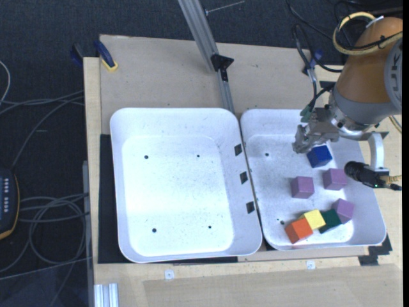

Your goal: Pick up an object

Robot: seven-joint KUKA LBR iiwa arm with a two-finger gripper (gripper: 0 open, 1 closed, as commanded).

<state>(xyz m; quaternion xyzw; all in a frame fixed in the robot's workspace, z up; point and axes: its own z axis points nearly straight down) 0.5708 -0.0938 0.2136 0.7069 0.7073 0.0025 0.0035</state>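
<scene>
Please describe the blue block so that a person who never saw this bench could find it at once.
Look at the right white bin, the one where the arm reaches in. In its upper part, directly under the tool, lies the blue block. It is the only blue piece: the three purple blocks lie below it, and the orange, yellow and green ones sit in a row near the bottom rim.

a pale wooden bench (166,62) stands on dark speckled carpet (45,18). thin grey cables (38,210) loop over the carpet on the left, beside a small black device (7,200). a slanted grey metal post (201,34) crosses the bench top. a blue-and-yellow clamp (105,55) grips the far left corner.
</scene>
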